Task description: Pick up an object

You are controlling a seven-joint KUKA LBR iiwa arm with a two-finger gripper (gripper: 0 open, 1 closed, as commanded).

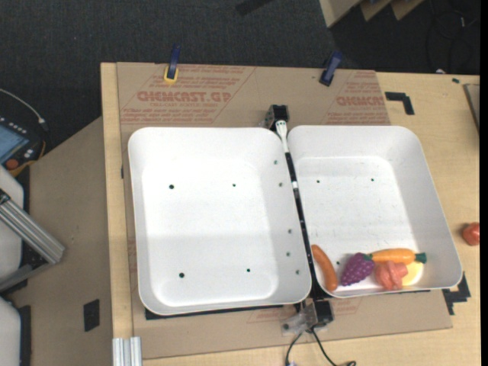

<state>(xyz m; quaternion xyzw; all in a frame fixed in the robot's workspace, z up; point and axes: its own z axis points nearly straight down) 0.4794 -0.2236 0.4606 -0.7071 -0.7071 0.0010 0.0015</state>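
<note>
Mostly glossy plastic fruit point(371, 268), bumpy grapes point(356, 269)

Table point(69, 227): pale wood, seen from above | brown cardboard sheet point(252, 97) laid flat on it, held at the far edge by two clips point(173, 65) | left white bin point(210, 216) and right white bin point(366, 197) set side by side, touching | small orange object point(471, 234) lying just beside the right bin.

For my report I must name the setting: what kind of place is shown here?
Probably a robotics lab test bench, not a kitchen. Two white bins sit on a protective board fixed by clamps, and the food is toys: purple grapes, a carrot.
</note>
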